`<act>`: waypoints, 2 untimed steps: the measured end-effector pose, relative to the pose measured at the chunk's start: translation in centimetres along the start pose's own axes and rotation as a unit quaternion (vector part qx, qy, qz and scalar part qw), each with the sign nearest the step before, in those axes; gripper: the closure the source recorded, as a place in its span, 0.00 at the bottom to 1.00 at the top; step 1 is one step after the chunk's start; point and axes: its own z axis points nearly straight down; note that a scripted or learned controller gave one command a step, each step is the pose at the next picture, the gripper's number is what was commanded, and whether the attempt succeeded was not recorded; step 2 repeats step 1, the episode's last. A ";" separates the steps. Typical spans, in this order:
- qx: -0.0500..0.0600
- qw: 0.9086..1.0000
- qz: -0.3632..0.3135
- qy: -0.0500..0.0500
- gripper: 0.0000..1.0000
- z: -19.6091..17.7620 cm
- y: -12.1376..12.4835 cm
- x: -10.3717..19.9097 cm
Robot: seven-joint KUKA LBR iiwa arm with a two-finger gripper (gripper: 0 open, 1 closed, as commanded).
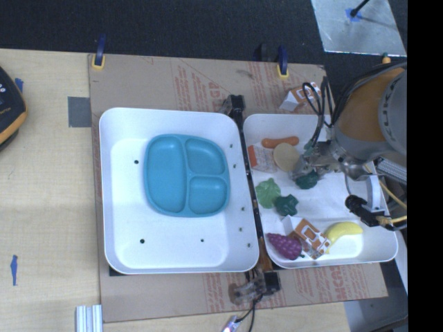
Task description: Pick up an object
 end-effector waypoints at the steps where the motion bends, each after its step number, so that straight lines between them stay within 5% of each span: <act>1: -0.001 1.000 0.001 0.000 1.00 -10.1 -0.3 7.4; 2: -0.001 1.000 0.001 0.000 1.00 -10.1 -0.3 7.4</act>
